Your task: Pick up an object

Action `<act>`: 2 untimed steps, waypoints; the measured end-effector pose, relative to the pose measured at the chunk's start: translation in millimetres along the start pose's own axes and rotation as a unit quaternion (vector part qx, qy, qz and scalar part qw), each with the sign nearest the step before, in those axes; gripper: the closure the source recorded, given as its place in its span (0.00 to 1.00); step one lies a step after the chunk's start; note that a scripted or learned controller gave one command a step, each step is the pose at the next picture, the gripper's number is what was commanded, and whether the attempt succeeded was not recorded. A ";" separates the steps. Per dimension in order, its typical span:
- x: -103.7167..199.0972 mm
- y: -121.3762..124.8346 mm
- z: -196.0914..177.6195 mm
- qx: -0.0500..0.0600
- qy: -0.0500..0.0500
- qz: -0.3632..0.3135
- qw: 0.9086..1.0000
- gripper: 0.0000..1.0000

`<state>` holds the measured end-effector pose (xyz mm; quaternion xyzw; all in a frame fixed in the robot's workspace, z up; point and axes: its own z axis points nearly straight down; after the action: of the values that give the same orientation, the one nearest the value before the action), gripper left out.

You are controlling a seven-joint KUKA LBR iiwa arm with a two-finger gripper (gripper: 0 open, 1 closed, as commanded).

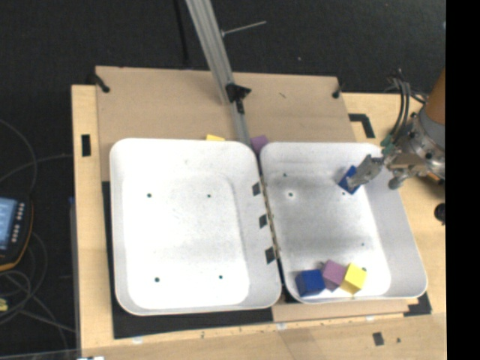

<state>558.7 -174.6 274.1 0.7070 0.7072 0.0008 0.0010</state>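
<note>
Tool clenched on small blue block, above speckled white bin, three cubes in corner

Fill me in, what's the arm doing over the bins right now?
The KUKA arm reaches in from the right, with its gripper over the upper part of the right bin. A small blue object sits right at the fingertips; whether it is actually gripped can't be told from this view. Three blocks lie together at that bin's near edge: a blue block, a purple block and a yellow block. The left bin sits alongside.
</note>
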 end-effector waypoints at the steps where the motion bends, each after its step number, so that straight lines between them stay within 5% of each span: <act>1: 27.8 25.5 -25.4 -0.001 0.000 -0.003 1.000 0.00; 2: 62.7 27.7 8.4 0.002 0.000 -0.002 1.000 0.00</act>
<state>586.4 -111.9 265.8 0.7054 0.7088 -0.0005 -0.0001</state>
